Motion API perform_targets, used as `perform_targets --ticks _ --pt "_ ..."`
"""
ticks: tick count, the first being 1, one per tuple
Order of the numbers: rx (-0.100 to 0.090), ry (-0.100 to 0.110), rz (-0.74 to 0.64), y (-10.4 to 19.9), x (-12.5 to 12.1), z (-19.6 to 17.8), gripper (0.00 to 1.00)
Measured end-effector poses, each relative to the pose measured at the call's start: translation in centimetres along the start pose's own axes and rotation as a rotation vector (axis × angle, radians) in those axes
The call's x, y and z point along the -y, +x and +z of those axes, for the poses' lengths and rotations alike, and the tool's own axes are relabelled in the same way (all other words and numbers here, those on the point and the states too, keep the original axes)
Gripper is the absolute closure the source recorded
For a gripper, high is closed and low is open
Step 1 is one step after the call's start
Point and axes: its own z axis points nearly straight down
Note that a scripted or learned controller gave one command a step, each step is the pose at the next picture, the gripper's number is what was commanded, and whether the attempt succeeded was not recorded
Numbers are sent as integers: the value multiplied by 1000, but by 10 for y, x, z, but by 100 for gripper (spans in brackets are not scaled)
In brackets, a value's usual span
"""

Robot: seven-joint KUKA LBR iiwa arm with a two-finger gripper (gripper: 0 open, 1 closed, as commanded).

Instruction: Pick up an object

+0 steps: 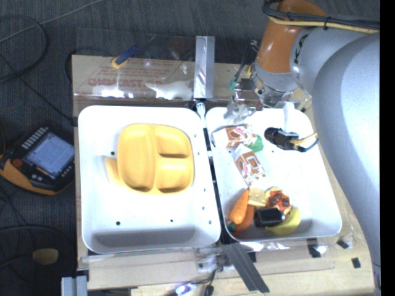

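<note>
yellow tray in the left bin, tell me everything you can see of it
The yellow tray looks like smooth moulded plastic with rounded corners. It has three compartments: one long one on the left and two smaller ones on the right. It lies flat, slightly askew, in the middle of the left bin, apart from the walls.

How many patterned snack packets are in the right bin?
2: one packet near the bin's far end, another packet just nearer, mid-bin. More could hide under the pile at the near end.

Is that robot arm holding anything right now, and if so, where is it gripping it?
Cannot be told: the gripper hangs over the right bin's far edge, above the snack packets.
</note>
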Motion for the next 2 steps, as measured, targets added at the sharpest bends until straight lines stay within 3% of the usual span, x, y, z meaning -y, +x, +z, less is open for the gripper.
perform_targets --ticks 1,2 --pt "0 0 -213 -61 66 -36 100" --pt "-1 3 268 -21 25 1 100"
